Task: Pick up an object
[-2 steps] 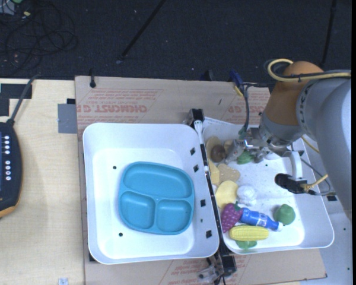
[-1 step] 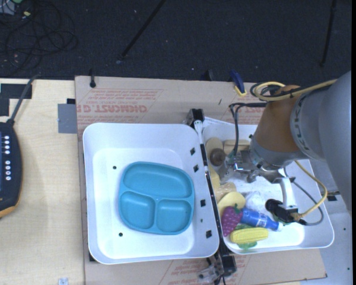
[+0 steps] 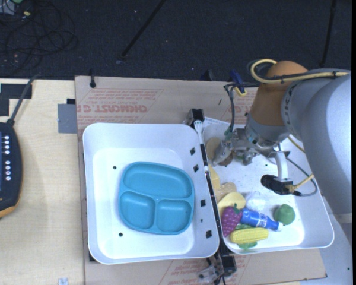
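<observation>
Several toy foods crowd the near corner of your right bin: purple grapes, yellow corn, a blue bottle and a green round fruit. Your gripper hangs over that bin's far end, well apart from them. A blue divided plate fills the left bin.

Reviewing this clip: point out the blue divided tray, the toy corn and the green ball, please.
blue divided tray [image 3: 156,196]: camera view, ridge where its compartments meet.
toy corn [image 3: 249,236]: camera view, middle of the yellow cob.
green ball [image 3: 285,214]: camera view, centre of its top.
</observation>
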You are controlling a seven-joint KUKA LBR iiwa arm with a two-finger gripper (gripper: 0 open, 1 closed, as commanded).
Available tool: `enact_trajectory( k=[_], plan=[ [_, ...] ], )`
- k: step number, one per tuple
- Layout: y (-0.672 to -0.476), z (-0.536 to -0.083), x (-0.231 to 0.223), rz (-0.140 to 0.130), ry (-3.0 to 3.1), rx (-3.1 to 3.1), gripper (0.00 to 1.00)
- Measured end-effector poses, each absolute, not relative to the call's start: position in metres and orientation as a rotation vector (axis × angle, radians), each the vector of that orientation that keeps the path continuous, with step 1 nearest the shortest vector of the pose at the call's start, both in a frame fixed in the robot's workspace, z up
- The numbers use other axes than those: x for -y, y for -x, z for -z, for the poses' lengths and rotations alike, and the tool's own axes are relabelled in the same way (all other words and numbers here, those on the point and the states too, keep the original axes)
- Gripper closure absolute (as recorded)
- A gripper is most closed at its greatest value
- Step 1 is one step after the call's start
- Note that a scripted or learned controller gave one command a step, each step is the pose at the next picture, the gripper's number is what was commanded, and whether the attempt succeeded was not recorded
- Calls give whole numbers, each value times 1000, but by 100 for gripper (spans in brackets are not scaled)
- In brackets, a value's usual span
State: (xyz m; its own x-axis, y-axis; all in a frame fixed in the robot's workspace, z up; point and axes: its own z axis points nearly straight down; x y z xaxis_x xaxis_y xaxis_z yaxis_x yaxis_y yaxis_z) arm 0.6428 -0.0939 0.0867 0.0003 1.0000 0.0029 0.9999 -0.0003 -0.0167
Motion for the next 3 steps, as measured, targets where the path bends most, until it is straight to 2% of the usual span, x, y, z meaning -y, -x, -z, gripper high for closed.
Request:
enact_trajectory(
  k=[2, 3],
  plan=[
    [-642, -87, 86, -12, 2219, 2214, 0],
    [-646, -229, 91, 11, 2227, 2230, 0]
  ],
)
